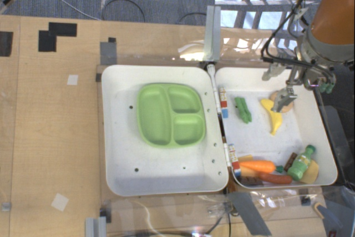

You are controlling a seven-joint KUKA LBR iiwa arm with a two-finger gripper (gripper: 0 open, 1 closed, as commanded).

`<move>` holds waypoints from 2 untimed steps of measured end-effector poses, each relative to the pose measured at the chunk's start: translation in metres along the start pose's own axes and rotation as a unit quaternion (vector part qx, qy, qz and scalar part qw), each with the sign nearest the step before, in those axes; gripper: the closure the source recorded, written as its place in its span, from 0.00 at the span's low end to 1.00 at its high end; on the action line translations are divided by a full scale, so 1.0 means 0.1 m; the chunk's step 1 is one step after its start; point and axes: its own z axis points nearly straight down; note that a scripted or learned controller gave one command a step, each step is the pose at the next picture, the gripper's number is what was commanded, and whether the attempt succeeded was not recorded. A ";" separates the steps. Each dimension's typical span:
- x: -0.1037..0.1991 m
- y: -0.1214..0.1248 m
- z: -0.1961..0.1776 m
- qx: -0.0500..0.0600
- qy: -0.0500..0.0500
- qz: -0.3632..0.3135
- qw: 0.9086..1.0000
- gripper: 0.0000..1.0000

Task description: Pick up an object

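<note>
My gripper (285, 99) hangs over the back of the right bin (327, 141), its fingertips right above the top end of a yellow banana-shaped toy (274, 117). Nothing shows between the fingers. A green pickle-like piece (242, 109) lies left of the banana. Along the bin's front wall lie an orange carrot (257, 166), a red sausage-like piece (273, 178), a green bottle (301, 162) and a brown bit (292, 159).
The left bin (119, 169) holds a green sectioned plate (170, 115). A metal frame (249, 8) stands behind the bins. Cables hang off the arm's wrist (288, 41). Black marks sit on the wooden bench at far left.
</note>
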 end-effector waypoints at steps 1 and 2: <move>0.13 -0.40 1.24 -0.001 0.003 -0.128 0.992 0.00; -0.07 0.09 1.81 0.000 -0.001 -0.159 0.987 0.00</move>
